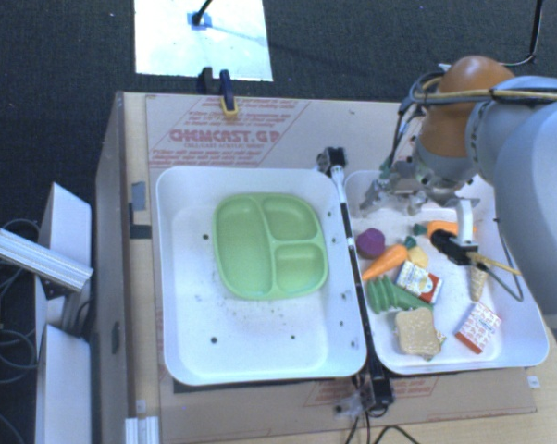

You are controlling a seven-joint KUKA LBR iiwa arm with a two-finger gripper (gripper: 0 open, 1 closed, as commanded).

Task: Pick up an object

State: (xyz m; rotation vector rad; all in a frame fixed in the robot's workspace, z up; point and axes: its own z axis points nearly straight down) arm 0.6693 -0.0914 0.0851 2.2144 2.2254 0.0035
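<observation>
Tool: the tool (396, 195) hangs over the right bin's (528, 340) far-left corner; spread or pressed together, I cannot tell
Objects: purple ball (371, 242) and carrot (386, 262) lie just near of it; crowded
Risk: descending there, it may close on bare bin floor or nudge the ball aside

Right bin (528, 340), toy food: purple plum (371, 242), orange carrot (386, 261) (tilted), green pods (390, 296), toast slice (417, 332), two small red-white cartons (419, 281) (478, 327), all lying loose.
</observation>
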